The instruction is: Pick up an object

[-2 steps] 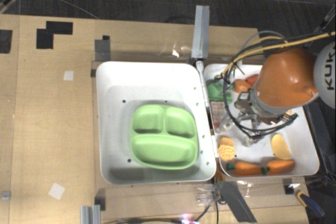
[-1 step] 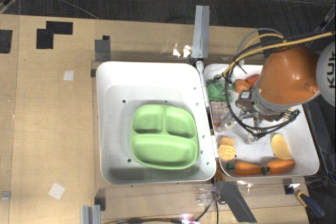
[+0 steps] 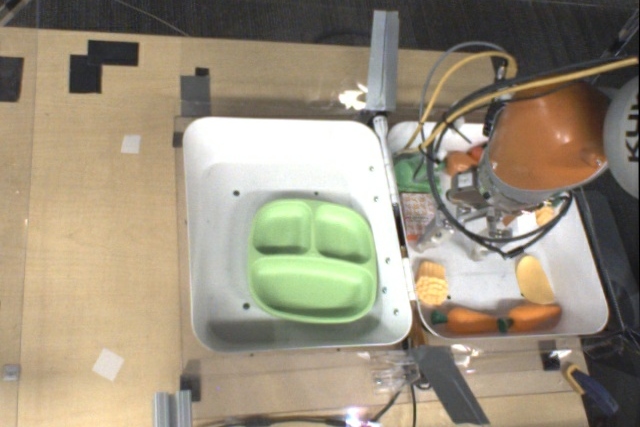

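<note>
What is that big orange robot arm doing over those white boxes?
The robot arm is reaching down into the right bin, where toy food lies: two carrots, a corn cob and a yellow piece. Its job is to pick one up. Its gripper hangs low over the middle of that bin, but nothing can be seen in it. The left bin holds a green divided plate.

The arm (image 3: 545,140) hid the pincer and much of the right bin (image 3: 590,285); the frame's right edge cut the arm off.
</note>
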